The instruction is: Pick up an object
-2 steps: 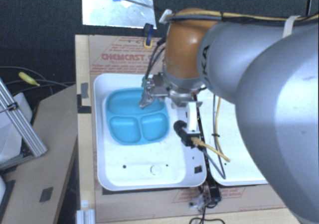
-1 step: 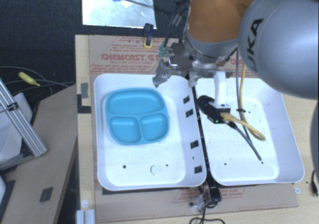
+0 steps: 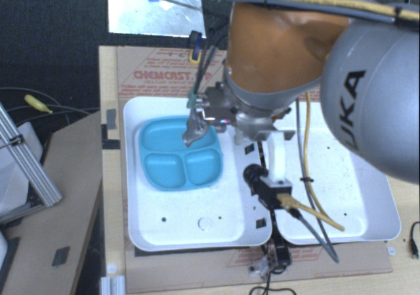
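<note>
One blue tray (image 3: pixel 178 161), two white bins (image 3: pixel 172 235).

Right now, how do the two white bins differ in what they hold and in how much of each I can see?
The left bin holds a blue divided tray, with the hand low over the tray's upper right part. No object can be seen on the visible floor of the right bin.
The left bin is mostly in plain view; the arm covers the right bin's upper part.
Both are shallow, white, and lie side by side.
</note>
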Motion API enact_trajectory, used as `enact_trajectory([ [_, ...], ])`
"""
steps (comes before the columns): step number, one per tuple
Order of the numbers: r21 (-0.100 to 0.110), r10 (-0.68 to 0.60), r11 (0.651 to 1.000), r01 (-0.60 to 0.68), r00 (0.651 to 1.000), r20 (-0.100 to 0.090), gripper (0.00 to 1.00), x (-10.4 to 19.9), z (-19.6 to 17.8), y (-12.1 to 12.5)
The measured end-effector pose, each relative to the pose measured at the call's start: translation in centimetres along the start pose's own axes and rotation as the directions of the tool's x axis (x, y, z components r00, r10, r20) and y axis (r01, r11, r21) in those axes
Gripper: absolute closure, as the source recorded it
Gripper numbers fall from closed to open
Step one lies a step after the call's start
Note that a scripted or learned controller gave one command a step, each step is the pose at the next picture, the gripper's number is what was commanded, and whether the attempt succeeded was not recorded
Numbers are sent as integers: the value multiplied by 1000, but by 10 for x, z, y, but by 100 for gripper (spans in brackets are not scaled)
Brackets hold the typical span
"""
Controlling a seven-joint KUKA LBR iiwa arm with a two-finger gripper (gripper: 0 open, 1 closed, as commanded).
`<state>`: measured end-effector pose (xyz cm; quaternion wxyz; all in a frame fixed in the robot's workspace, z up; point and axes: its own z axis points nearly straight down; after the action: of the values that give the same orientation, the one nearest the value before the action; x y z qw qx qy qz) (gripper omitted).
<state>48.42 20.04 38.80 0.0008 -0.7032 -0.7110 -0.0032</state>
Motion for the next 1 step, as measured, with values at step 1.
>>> enact_trajectory([
  [1,-16,6,1000,-6,1000,-3,0,-4,-157,3],
])
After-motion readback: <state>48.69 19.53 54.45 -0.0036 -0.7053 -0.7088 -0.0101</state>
